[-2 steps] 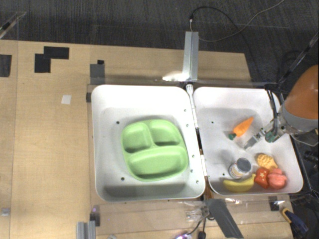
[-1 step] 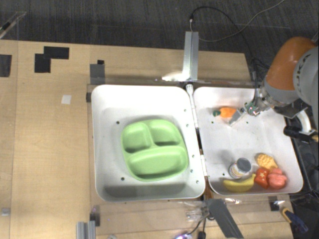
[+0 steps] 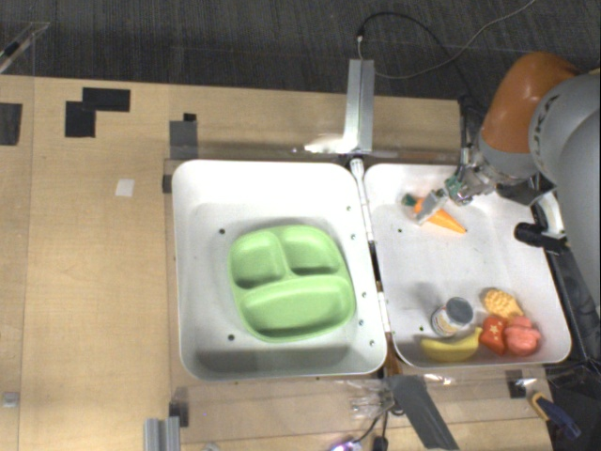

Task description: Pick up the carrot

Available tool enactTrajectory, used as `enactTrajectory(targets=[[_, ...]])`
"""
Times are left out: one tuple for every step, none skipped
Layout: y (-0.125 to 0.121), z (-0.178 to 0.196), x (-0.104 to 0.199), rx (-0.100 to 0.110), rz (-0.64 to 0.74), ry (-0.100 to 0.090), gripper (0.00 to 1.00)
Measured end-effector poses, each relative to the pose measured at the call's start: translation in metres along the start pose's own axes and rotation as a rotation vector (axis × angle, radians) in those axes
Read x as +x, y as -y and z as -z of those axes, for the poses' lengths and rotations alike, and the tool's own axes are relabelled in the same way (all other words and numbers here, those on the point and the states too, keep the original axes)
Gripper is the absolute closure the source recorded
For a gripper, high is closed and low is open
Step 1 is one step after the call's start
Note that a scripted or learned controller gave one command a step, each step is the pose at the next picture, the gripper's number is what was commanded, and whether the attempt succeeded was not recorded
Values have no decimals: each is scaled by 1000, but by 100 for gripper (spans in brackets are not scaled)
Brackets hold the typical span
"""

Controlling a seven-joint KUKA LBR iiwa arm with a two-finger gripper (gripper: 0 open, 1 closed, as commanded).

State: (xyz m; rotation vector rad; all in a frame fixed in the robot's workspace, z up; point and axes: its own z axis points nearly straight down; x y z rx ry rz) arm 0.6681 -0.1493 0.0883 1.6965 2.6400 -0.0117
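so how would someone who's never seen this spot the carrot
Look in the right bin, at its far end, away from the pile of toy food at the near edge. The carrot lies there alone by the gripper: a small orange wedge with a green top, the only pointed orange thing.

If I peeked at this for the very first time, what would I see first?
Probably the bright green plate with three sections, sitting in the middle of the left bin. Next, the big grey robot arm with its orange band, reaching into the right bin, its gripper right beside the little carrot. A pile of toy food sits in that bin's front corner.
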Motion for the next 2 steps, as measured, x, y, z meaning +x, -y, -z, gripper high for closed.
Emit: enactTrajectory(targets=[[-5,12,4,-8,13,0,100],[-47,124,120,-14,-31,-4,100]])
